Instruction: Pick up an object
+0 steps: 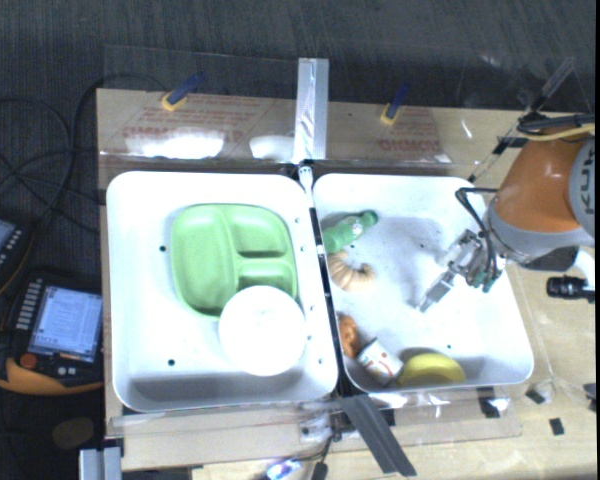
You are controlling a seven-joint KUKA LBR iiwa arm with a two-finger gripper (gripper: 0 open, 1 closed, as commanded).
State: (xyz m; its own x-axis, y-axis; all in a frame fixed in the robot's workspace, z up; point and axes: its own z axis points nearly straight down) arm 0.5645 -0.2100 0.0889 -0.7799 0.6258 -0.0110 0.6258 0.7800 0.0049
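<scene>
My gripper (442,281) hangs over the right part of the right bin (420,193), its fingers pointing down-left above bare bin floor, with nothing seen between them. A green bottle-like object (346,230) lies at the bin's left wall. Just below it sits a tan, croissant-like object (350,274). Along the bin's front edge lie an orange-brown object (348,334), a small white and red object (378,360) and a yellow banana-like object (431,369). All of these are well apart from the gripper.
The left bin (140,268) holds a green divided tray (230,253) with a white round plate (263,329) overlapping its lower right corner. A raised divider (318,268) separates the two bins. The orange wrist band (540,193) is at the right.
</scene>
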